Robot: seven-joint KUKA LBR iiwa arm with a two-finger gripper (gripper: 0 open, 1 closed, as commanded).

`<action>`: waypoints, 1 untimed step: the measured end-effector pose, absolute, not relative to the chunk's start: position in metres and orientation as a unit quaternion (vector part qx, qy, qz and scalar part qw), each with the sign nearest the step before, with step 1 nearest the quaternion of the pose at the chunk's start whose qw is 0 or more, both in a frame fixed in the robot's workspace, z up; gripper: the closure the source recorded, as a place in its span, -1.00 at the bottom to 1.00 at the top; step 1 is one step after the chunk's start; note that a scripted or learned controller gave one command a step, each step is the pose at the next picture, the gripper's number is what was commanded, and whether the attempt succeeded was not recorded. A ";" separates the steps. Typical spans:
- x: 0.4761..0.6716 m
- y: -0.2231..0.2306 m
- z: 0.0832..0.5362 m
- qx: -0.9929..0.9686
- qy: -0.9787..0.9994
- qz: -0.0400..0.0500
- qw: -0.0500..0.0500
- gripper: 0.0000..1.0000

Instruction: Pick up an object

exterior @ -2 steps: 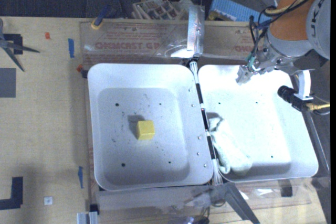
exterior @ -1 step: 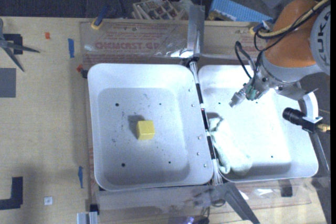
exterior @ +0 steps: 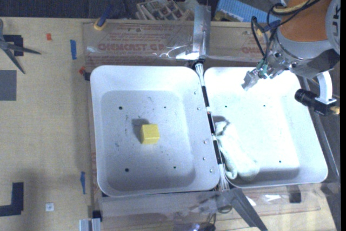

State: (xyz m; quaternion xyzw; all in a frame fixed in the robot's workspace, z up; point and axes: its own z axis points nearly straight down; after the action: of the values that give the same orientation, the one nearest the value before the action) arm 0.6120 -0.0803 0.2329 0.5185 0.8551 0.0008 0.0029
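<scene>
A small yellow block [exterior: 150,133] lies near the middle of the left bin [exterior: 108,89]. A pale, soft-looking white object [exterior: 236,153] rests against the left wall of the right bin [exterior: 303,159], toward its front. My gripper [exterior: 251,80] hangs over the back of the right bin, well away from both objects, with nothing visible in it. The grey arm with its orange band [exterior: 311,2] comes in from the upper right.
A metal divider [exterior: 207,116] separates the two bins. A cardboard sheet [exterior: 140,43] lies behind them. Cables and boxes crowd the floor at the back. A black fitting [exterior: 311,100] sticks out at the right bin's right rim.
</scene>
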 end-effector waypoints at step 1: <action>0.668 -0.080 0.205 0.493 0.870 0.001 0.003 1.00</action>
State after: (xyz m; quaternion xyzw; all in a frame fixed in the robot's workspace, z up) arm 0.6681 -0.0802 0.2051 0.4935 0.8697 0.0008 0.0032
